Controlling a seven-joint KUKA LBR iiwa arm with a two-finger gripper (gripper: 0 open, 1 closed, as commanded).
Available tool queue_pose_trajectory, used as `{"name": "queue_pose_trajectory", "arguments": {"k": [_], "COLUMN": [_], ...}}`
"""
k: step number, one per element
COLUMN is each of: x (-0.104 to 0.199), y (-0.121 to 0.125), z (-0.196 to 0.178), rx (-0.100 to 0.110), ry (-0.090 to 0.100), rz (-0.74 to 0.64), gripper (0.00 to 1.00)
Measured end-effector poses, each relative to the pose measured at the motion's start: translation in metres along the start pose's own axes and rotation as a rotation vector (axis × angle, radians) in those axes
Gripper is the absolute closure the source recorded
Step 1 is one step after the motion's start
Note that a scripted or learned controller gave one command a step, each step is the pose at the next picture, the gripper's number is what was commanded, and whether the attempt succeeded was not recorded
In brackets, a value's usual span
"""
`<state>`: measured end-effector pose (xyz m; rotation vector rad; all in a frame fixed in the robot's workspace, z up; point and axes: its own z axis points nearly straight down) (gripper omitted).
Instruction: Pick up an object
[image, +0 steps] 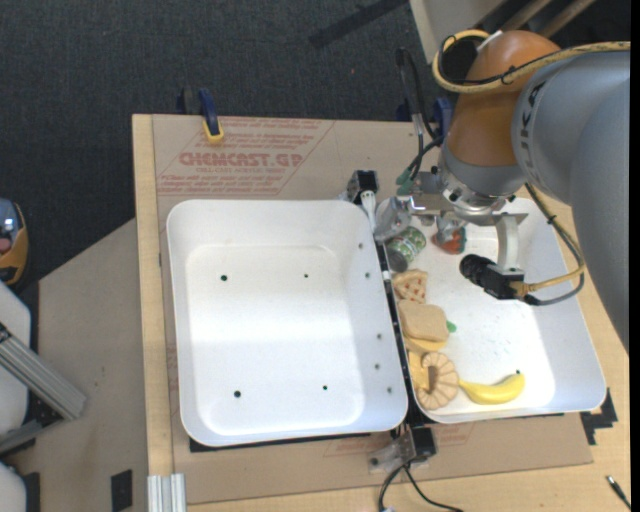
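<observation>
The gripper (404, 222) hung low over the twelve o'clock corner of the right-hand shallow white bin (550, 340), close against the wall it shares with the left-hand shallow white bin (270, 320). Whether it was spread or closed could not be told, and nothing was visibly held in it. Just beneath it, at about six o'clock, lay a small round green-and-white object (408, 244). Judging by where the gripper sat, this was the likeliest target, though the nearby wall probably left little room on that side. At four o'clock, just beside that object, sat a small red-and-white object (451, 238). Further out toward six o'clock the rest crowded along the dividing wall, which would have favoured an approach from the open side: a tan waffle-patterned wedge (410, 288), a pale brown bread-like slice (425, 322) and a round tan ring-shaped biscuit (437, 380). At five o'clock, near the front rim, lay a yellow plastic banana (492, 389).
</observation>
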<state>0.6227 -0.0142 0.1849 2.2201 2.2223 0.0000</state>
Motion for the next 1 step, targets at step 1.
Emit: {"name": "queue_pose_trajectory", "arguments": {"k": [1], "x": [0.0], "y": [0.0], "z": [0.0], "rx": [0.0], "ry": [0.0], "rz": [0.0], "gripper": [0.0]}}
